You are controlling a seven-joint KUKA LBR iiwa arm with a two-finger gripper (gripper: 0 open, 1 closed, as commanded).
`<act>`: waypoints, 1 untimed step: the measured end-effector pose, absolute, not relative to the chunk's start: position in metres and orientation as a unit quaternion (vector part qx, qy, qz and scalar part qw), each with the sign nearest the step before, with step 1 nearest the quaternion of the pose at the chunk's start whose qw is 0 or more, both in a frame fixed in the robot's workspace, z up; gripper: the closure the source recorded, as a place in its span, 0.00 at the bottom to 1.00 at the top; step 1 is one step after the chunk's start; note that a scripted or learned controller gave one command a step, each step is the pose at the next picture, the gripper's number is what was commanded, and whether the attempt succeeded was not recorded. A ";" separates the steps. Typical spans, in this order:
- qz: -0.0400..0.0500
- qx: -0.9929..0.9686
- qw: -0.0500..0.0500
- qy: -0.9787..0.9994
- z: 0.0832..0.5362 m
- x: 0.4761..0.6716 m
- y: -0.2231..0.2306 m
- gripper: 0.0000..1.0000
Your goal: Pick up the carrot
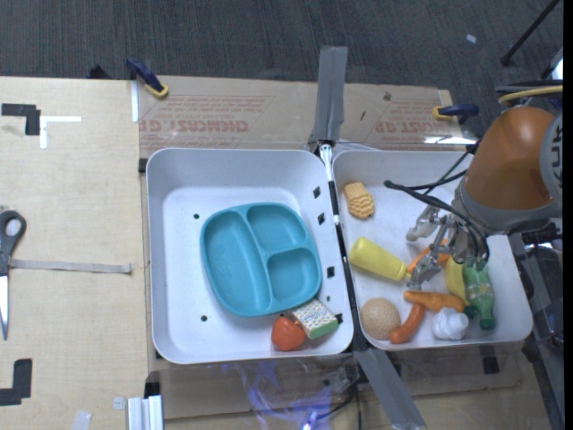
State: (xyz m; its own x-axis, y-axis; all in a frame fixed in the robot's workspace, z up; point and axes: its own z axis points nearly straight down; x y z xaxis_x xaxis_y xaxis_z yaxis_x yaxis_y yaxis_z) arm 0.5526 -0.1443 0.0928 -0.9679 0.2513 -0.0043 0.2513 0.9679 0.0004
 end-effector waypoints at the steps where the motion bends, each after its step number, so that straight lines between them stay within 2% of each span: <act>1: -0.001 0.125 0.005 0.992 0.103 0.555 -0.144 1.00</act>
